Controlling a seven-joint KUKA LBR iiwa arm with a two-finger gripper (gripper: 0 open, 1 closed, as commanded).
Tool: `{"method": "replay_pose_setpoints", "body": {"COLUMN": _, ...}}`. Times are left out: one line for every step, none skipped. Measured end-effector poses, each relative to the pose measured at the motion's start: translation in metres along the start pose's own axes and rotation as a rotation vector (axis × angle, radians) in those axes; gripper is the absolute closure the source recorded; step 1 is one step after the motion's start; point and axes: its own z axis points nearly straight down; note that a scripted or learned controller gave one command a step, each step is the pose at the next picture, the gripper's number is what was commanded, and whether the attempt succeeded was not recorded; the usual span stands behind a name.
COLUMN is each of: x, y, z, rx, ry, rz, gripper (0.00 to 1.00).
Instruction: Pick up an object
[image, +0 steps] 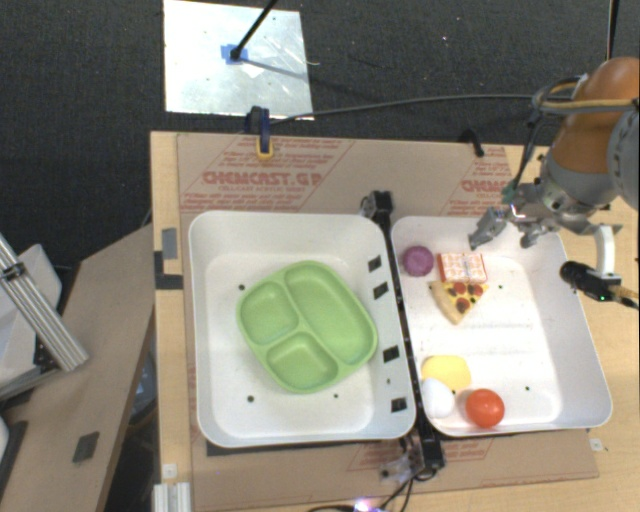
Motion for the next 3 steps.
{"method": "replay_pose_setpoints", "body": {"x": 0.003, "y": 0.007, "z": 0.060, "rx": 0.001, "ry": 0.000, "rz": -0.001, "gripper": 0.00}}
{"method": "replay_pose_setpoints", "body": {"x": 0.003, "y": 0.010, "z": 0.084, "rx": -0.006, "ry": 0.001, "rz": -0.002, "gripper": 0.00}}
{"method": "replay_pose_setpoints", "body": {"x": 0.002, "y": 0.014, "z": 0.068, "rx": -0.021, "ry": -0.005, "rz": -0.004, "gripper": 1.00}}
